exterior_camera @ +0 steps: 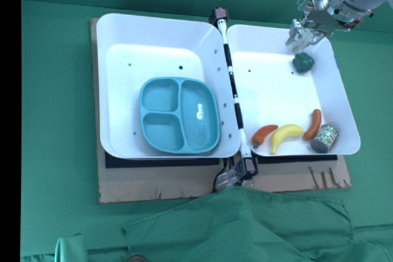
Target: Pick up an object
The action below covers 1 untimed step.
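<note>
My gripper [302, 38] hangs over the far edge of the right bin [276, 80], under the orange-banded wrist. A small dark green object [303, 62] lies on the bin floor just in front of it, apart from the gripper or barely touching it. Along the bin's near wall lie a red pepper [264, 134], a yellow banana [285, 135], an orange-red sausage [314, 124] and a small can [324, 137] on its side.
The left bin [123, 46] holds a teal divided plate [179, 115]. A black-and-white bar [232, 86] runs between the two bins. Green cloth [245, 224] is bunched in front of the bench.
</note>
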Tool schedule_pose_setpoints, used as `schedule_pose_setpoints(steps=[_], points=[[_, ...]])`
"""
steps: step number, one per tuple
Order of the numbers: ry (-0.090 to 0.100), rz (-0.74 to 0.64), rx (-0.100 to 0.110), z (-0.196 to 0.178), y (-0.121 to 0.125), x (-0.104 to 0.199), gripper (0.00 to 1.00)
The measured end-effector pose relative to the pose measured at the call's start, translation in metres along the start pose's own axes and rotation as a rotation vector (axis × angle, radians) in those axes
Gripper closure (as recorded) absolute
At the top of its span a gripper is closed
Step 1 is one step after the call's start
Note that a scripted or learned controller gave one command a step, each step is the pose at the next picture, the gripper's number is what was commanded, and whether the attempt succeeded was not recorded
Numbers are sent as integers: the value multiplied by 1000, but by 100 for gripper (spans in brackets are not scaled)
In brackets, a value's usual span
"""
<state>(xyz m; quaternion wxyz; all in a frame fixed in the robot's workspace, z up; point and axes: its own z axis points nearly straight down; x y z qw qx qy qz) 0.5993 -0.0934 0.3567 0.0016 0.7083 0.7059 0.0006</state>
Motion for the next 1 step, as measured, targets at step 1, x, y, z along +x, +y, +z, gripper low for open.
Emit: schedule_pose_setpoints(steps=[1], points=[[1, 0, 0, -1, -13, 39, 100]])
